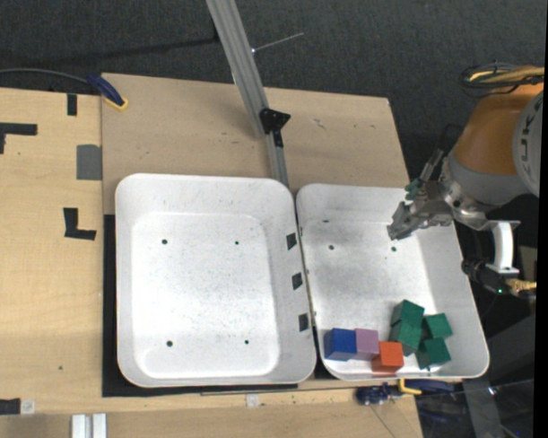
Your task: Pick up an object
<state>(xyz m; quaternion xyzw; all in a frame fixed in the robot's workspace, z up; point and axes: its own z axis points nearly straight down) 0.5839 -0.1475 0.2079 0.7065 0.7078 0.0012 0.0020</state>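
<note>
Bench stock, one entry: two shallow white bins side by side on a tan bench top (197, 121). Left bin (129, 253): bare speckled floor. Right bin (346, 207): all loose objects gathered in its near corner, namely one blue block (341, 343), one pale purple block (367, 341) touching it, one orange block (390, 355) just beside the purple, and a cluster of dark green blocks (422, 334) piled against the near right wall. Arm: grey with orange band, entering from the right, wrist over the far right part of the right bin. Gripper (400, 228): poised above the bin's far end, well apart from the blocks; whether its fingers are spread or closed cannot be told at this size and angle, and nothing is visible between them. Other fittings: a slanted metal rail (243, 64) crossing the far bench edge, with a black clamp partway down. Task status, as a judgement: pick not yet accomplished; every candidate object lies on the bin floor untouched by the gripper. Remaining work: travel toward the near corner, descent over one block, closure and lift. Note on difficulty: the blocks sit tight together and against the wall, so a clean finger placement around a single piece looks awkward; the blue block, at the outer end of the row, appears the most accessible.
</note>
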